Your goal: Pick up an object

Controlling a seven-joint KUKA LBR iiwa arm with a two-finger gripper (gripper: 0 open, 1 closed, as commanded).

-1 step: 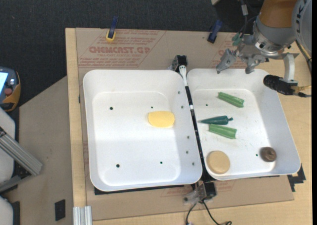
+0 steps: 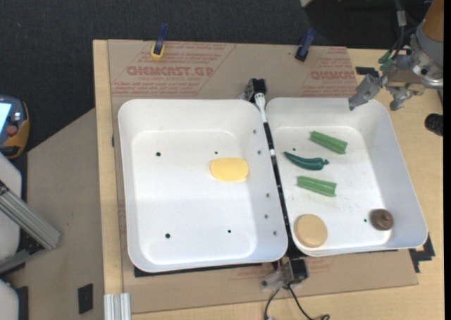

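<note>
My gripper [image 2: 381,95] hangs over the far right corner of the right bin [image 2: 405,170], fingers spread open with nothing between them. In that bin lie a light green piece [image 2: 328,142], a dark green pepper [image 2: 306,161], a second light green piece [image 2: 316,185], a tan round disc [image 2: 310,230] and a small brown ball [image 2: 381,220]. A yellow oval object [image 2: 229,169] rests alone near the middle of the left bin [image 2: 134,192]. All of these lie below and to the left of the gripper.
Both bins sit on a cardboard sheet [image 2: 211,65] held by a yellow-and-blue clamp [image 2: 160,42] and a blue clamp [image 2: 306,44]. A black clip [image 2: 255,90] joins the bins at the far side. Cables trail at the front edge [image 2: 285,283].
</note>
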